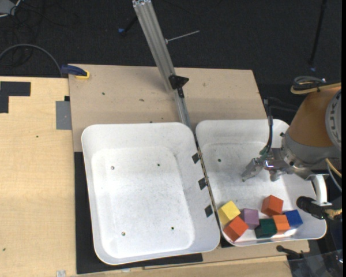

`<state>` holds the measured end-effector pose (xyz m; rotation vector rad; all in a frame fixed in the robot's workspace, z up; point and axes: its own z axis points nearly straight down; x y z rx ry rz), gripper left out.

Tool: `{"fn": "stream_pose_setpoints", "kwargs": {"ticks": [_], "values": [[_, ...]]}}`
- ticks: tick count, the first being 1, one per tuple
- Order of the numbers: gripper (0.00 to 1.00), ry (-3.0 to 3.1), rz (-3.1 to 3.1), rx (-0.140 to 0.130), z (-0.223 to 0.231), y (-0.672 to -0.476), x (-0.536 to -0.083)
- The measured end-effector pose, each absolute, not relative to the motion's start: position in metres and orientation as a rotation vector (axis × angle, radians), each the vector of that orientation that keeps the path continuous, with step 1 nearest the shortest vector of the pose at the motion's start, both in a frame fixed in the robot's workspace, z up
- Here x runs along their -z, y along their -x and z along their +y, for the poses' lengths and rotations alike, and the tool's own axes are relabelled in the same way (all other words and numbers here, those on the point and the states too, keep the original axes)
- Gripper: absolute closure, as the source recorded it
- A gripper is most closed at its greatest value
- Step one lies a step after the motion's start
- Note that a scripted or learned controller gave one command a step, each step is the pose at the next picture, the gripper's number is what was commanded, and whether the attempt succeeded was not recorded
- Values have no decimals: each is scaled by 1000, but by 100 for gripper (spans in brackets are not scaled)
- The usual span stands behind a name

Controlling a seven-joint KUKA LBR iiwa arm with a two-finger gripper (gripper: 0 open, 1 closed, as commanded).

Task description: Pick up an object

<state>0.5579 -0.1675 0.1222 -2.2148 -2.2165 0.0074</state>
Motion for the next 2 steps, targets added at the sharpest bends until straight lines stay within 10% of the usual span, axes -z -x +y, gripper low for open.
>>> {"fn": "stream_pose_setpoints", "kwargs": {"ticks": [1, 2], "values": [[100, 2221, -2214, -4, -169, -558, -136], [100, 2223, -2227, 1, -102, -559, -93]]}}
